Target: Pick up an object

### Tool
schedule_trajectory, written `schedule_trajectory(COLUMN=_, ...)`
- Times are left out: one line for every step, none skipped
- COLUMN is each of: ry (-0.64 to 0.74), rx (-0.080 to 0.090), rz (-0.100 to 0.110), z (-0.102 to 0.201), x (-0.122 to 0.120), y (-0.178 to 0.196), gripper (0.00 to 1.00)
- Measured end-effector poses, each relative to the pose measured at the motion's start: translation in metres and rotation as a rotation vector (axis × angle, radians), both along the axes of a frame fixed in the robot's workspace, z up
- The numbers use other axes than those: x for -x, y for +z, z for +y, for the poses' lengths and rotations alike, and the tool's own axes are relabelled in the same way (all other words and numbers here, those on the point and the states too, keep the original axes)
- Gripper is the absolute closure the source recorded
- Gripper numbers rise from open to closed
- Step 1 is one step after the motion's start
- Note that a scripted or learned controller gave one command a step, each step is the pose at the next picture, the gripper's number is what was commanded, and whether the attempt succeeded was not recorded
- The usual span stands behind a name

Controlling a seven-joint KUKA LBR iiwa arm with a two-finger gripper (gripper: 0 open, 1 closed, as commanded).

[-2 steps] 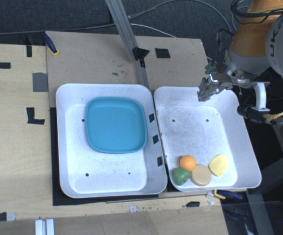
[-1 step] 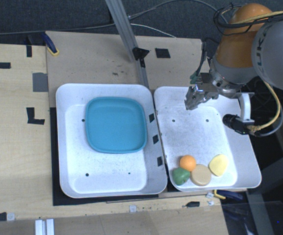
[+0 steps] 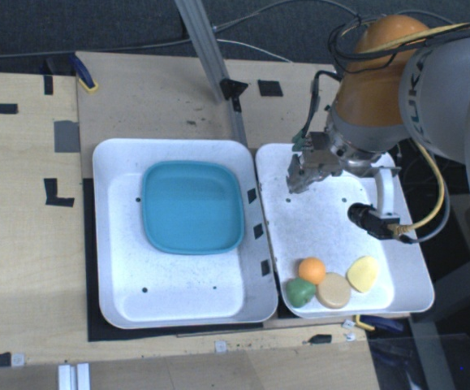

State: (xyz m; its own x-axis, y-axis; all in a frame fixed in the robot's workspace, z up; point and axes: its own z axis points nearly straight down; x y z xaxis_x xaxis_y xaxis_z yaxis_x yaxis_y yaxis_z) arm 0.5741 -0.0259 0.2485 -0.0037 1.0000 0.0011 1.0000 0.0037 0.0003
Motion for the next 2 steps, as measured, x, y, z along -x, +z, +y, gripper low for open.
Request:
schedule_trajectory(ry=-0.001, rx=0.000, rz=0.000, z=0.042, x=0.027, y=0.003, gripper=1.00)
schedule_trajectory(ry=0.000, rx=0.001, rz=0.002, z=0.096, x=0.046, y=-0.011, gripper=1.00)
